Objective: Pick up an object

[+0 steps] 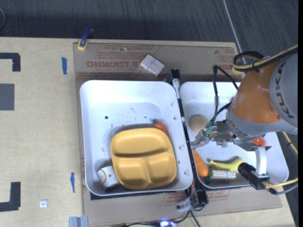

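My gripper hangs low over the left part of the right bin, with the arm's orange band behind it. A tan round object lies just above it, close to the gripper. An orange carrot-like piece rests below it by the bin's left wall. A yellow banana lies beside the carrot, above a small pale ribbed item. I see nothing clearly held.
The left bin holds a large yellow compartment tray, a small white and orange cup at its lower left and a small orange item at its upper right. A small orange piece sits under the arm.
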You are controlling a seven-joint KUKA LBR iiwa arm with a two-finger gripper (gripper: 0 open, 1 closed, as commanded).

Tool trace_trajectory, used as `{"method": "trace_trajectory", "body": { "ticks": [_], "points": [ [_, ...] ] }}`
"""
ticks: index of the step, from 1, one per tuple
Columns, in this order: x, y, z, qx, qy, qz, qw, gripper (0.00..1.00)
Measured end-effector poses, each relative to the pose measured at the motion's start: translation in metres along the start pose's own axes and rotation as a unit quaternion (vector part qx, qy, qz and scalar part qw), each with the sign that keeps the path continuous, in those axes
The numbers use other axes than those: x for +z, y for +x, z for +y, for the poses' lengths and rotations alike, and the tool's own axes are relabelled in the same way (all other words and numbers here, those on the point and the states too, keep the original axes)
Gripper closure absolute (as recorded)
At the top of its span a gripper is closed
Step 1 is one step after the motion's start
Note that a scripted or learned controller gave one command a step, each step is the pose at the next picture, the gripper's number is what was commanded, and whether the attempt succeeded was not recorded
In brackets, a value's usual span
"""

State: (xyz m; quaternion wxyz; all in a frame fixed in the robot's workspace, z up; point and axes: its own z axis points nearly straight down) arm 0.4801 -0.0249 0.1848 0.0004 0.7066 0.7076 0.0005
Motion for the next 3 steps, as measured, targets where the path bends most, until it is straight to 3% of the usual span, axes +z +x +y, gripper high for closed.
{"method": "trace_trajectory", "body": {
  "ticks": [1, 3],
  "points": [
    [0.0977, -0.0698, 0.0014, 0.003, -0.005, -0.004, 1.0000, 0.00],
    [0.0983, -0.0720, 0.0016, 0.001, -0.004, -0.002, 1.0000, 0.00]
  ]
}}
